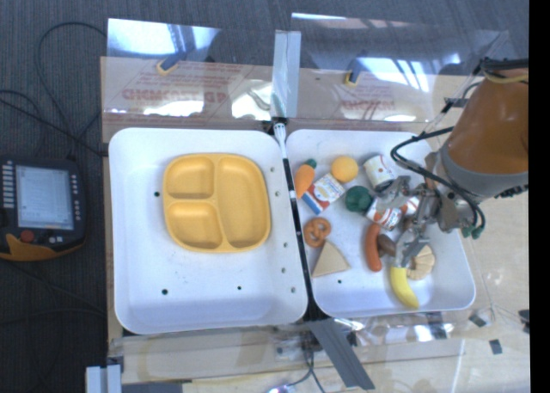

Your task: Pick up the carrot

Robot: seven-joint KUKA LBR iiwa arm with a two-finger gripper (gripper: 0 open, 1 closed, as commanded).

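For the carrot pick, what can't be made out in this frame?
- Gripper: finger state unreadable in the camera view, lost in wrist hardware and clutter.
- Toys under the gripper: partly covered, identity unclear.
- Carrot: lies against the bin divider; its far side is hidden.
- Arm: cut off at the right.

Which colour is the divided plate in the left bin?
Yellow: the divided plate, seen in the camera view.

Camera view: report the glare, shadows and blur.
Camera view: strong glare on the clear plastic panels behind the shallow white bins; lighting on the yellow divided plate is even, with soft shadows; the small orange carrot is sharp, while the two-finger gripper is cluttered and slightly blurred, so its fingers are hard to read.
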